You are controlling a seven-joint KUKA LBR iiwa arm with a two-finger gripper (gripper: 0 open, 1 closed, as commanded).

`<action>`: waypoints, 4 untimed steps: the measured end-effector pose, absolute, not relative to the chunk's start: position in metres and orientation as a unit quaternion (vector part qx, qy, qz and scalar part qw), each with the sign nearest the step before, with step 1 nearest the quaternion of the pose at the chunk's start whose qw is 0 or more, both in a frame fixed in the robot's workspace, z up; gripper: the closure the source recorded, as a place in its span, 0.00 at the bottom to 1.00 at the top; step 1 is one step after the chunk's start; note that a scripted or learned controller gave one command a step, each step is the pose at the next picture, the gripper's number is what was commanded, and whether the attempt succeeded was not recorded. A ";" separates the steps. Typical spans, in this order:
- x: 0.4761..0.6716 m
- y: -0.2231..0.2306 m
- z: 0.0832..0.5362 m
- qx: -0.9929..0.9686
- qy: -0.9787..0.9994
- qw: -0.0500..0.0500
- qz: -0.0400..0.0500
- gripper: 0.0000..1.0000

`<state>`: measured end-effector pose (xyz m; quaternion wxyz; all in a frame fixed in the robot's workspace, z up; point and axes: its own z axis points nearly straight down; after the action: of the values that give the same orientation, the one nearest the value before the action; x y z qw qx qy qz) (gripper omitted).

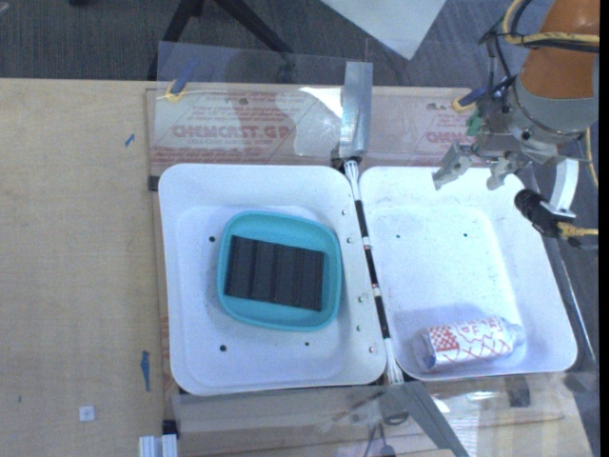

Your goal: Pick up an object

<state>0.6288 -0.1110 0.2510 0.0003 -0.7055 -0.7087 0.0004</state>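
Fingers of my end effector (475, 166) hang spread and empty over the right white bin's (533, 255) far edge; I should descend squarely across the red-patterned white tube (469, 342) lying at its near wall.

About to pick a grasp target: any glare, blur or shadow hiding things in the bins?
Camera view: light is even and soft. The tube and teal dish are sharp enough; the tube's print is too small to read. The gripper is slightly blurred. Mild glare on the clear sheet behind the bins.

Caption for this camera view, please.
Tool open above right bin's far edge; patterned tube lies near; teal tray left.
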 end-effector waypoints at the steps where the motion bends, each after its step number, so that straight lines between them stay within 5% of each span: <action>1: 0.529 -0.128 0.139 -0.663 -0.749 0.000 0.000 0.00; 2: 0.485 -0.103 0.089 -0.660 -0.752 -0.004 -0.003 0.00; 3: 0.486 -0.105 0.099 -0.661 -0.750 -0.006 -0.004 1.00; 4: 0.486 -0.105 0.099 -0.661 -0.750 -0.006 -0.004 0.00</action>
<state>0.4862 -0.1048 0.0990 -0.0058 -0.6610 -0.7503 -0.0038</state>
